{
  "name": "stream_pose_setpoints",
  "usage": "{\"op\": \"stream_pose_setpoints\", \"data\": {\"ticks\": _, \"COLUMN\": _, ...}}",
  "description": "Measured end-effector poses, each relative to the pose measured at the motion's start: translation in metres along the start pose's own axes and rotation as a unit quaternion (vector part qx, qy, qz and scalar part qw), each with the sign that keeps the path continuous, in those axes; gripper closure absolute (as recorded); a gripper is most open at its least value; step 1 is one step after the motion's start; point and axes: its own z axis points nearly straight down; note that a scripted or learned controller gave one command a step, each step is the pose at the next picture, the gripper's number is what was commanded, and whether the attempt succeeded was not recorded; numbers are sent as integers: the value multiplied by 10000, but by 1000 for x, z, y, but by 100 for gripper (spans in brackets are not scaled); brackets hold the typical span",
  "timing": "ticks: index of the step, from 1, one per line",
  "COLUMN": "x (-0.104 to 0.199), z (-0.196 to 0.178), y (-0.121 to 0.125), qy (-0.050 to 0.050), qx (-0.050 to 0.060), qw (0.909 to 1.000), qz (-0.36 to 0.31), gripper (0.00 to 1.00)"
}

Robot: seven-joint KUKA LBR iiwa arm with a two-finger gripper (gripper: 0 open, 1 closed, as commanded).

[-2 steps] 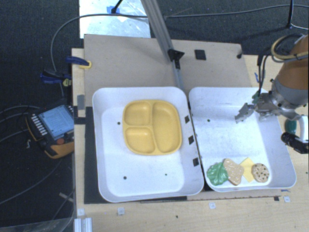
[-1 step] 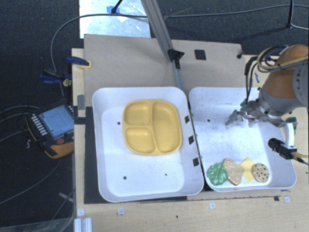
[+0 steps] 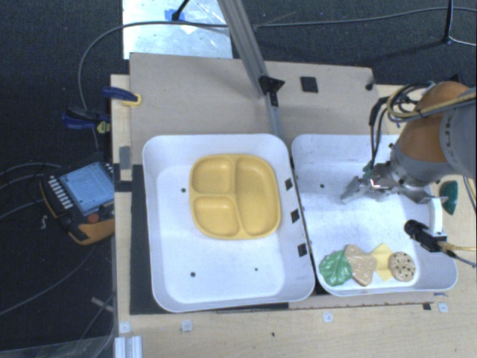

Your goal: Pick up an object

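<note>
While yellow tray (image 3: 235,197) fills left bin (image 3: 168,274), toys (image 3: 367,265) right

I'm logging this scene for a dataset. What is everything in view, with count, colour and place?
bins: two, white, side by side on the bench
divided plate: one, yellow, in the left bin
leaf piece: one, green, near edge of the right bin
heart-shaped cookie: one, tan, beside the leaf
cheese piece: one, yellow, next to it
round cookie: one, tan with dark spots, rightmost
handheld device: one, blue screen, left of the bench
arm: one, grey and orange, from the right
end effector: one, over the right bin
</note>
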Motion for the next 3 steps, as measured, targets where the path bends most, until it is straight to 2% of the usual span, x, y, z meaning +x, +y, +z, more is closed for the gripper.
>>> {"op": "stream_pose_setpoints", "data": {"ticks": 1, "x": -1, "z": -14, "y": 2, "qy": -17, "qx": -41, "qw": 10000, "qz": -8, "gripper": 100}}
{"op": "stream_pose_setpoints", "data": {"ticks": 3, "x": 4, "z": -140, "y": 6, "qy": -4, "qx": -20, "qw": 10000, "qz": -20, "gripper": 100}}
